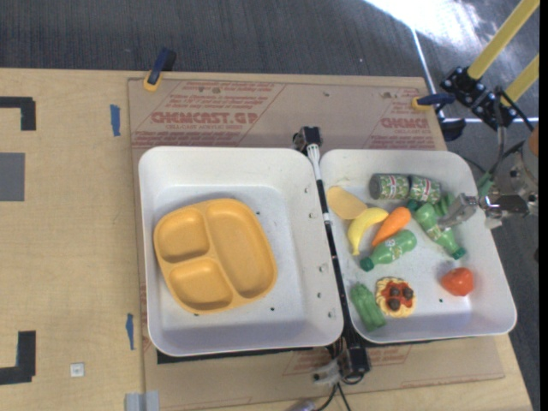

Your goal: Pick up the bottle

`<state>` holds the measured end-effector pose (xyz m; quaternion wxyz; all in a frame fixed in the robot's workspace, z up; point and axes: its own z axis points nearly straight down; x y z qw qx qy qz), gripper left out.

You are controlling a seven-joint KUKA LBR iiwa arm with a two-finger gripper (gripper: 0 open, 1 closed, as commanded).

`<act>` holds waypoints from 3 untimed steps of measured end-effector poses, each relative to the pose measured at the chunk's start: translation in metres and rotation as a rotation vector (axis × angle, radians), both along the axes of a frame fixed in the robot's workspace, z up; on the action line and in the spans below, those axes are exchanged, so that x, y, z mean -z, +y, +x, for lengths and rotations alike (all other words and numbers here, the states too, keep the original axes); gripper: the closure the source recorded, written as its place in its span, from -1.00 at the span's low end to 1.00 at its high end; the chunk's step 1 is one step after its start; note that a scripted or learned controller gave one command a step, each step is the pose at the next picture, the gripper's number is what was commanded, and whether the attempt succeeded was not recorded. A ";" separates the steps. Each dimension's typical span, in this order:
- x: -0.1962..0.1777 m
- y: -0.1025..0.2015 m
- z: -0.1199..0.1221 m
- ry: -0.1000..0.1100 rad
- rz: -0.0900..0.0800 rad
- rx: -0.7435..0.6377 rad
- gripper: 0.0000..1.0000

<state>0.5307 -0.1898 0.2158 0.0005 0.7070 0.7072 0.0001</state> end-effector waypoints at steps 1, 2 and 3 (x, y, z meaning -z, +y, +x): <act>0.068 -0.031 0.026 0.001 0.006 0.175 -1.00; 0.075 -0.027 0.034 -0.012 0.004 0.304 -1.00; 0.068 -0.028 0.033 -0.012 0.000 0.305 1.00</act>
